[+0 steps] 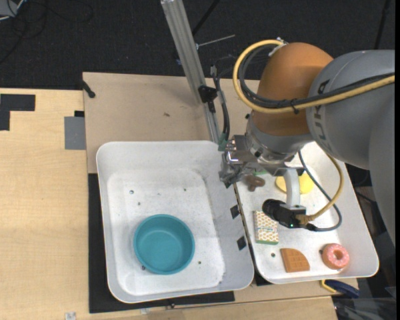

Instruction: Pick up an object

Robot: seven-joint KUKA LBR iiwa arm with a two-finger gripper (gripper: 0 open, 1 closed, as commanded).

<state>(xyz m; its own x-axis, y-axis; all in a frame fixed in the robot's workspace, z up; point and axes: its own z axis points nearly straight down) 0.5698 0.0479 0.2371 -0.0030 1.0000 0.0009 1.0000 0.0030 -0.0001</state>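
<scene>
Two-finger gripper (243, 174) at the bins' seam, grip state unclear to us; cld clip the rim of the shallow white right bin (352, 220) and miss the green-checked card (267, 227).

1 camera above the bench (147, 105) — slanting down on 2 bins (115, 179).

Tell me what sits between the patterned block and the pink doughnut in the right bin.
In the camera view, a flat orange-brown square lies between them.
</scene>
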